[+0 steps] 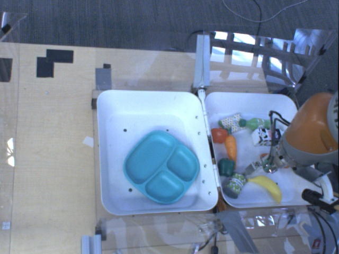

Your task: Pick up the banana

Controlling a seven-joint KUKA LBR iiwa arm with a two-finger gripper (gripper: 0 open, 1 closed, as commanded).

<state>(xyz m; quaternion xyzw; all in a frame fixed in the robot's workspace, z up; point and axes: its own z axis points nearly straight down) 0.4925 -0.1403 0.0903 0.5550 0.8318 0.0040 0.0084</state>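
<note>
Camera view: the claw [260,166], its state impossible to tell, hovers just beside the banana [267,187] near the right bin's [288,102] front edge, apparently approaching and needing to descend.

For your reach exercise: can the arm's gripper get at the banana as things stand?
Probably yes. The banana lies flat at the right bin's near edge, its top uncovered, with the gripper just above it. A small jar sits close to its left tip.

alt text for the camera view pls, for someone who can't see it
A yellow banana lies at the front of the right bin, among small toy foods, with the robot's claw just above it. The left bin holds a blue divided plate.
</note>
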